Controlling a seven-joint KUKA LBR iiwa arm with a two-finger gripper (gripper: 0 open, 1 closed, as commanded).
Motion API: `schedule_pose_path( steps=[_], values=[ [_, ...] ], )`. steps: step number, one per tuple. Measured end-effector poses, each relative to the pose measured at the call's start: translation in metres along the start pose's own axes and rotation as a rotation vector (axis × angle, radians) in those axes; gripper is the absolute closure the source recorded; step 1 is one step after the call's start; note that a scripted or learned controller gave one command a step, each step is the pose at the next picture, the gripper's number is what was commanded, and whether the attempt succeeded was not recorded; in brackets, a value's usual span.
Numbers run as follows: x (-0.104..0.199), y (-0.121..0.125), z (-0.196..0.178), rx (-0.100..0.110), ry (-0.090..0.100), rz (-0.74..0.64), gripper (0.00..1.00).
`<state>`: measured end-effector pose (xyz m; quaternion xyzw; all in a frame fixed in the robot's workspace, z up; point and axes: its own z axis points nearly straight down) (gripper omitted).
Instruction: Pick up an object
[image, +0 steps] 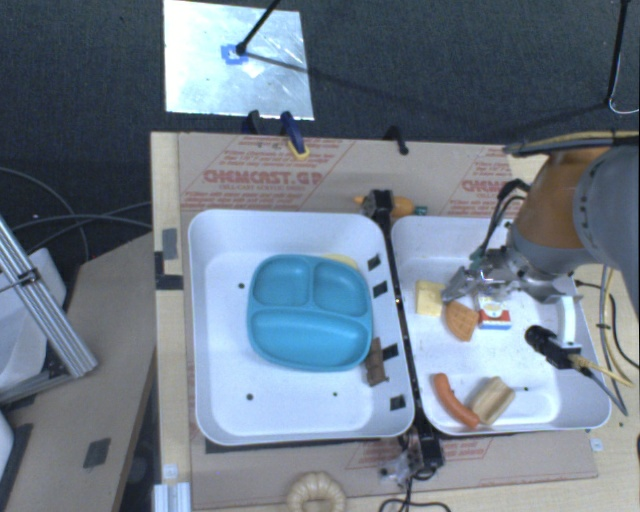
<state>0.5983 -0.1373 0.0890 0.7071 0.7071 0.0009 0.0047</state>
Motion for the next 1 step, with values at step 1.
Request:
schedule_pose_path(
  steps=[1],
  values=[
    [-0.0035,0.0037,-0.0152,-0.016,-0.008,0.002,1.0]
  ],
)
